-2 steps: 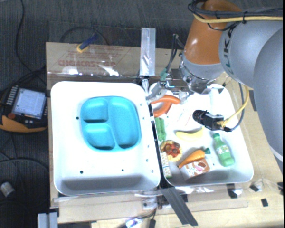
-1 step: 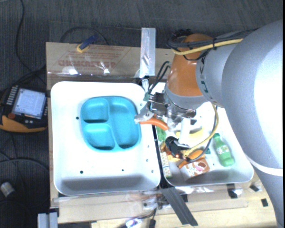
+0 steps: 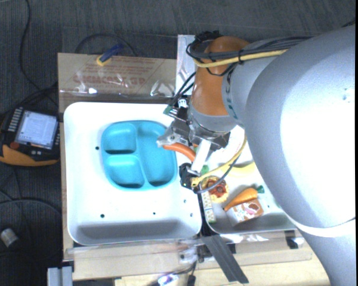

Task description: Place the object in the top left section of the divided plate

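Observation:
A blue divided plate (image 3: 115, 157) lies in the left white bin (image 3: 83, 219), with two small sections on its left and one large section on its right. My gripper (image 3: 178, 157) hangs over the plate's right rim, at the wall between the two bins. An orange, carrot-like object (image 3: 180, 149) shows between its fingers, so it looks shut on it. The plate's top left section (image 3: 120, 139) holds nothing. The grey arm with its orange band covers most of the right bin.
The right bin (image 3: 250, 226) holds an orange toy carrot (image 3: 241, 195), a small printed box (image 3: 249, 211), a red item (image 3: 215, 189) and something yellow (image 3: 246, 166). A handheld device (image 3: 33, 133) lies left of the bench, and a plastic sheet (image 3: 116, 76) behind the left bin.

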